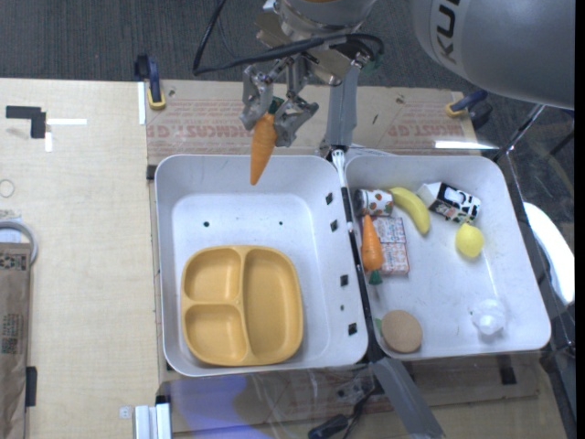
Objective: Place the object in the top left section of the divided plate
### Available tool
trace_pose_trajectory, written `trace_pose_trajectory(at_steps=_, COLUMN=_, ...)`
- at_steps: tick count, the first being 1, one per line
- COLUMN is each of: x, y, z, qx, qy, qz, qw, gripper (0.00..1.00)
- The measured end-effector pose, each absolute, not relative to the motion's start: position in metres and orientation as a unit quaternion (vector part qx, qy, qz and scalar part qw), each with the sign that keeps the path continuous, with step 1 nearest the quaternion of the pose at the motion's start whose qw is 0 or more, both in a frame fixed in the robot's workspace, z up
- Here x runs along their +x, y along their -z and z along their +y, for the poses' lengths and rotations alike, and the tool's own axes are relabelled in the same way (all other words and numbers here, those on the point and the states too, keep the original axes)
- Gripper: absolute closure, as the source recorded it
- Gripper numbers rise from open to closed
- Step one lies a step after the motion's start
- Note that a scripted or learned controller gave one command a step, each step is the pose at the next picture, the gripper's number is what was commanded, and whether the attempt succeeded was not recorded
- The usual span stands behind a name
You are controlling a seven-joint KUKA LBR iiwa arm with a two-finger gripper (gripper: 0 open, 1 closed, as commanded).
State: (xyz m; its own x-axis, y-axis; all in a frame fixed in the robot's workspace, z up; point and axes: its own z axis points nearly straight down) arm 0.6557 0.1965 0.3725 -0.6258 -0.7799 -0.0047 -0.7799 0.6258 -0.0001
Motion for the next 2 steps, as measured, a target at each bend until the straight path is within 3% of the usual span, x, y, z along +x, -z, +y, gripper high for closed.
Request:
trace_pose_trajectory(at_steps=1, x=0.6404, y=-0.4004, z=0.2023, qx=-0.433, qy=-0.0008, qz=0.901, qw=0.003, gripper=1.0)
trace_pose_trajectory(at_steps=2, x=0.6421, y=-0.4099, z=0.2012, qx=-0.431, qy=-0.0019, qz=0.903, qw=0.005, gripper=1.0)
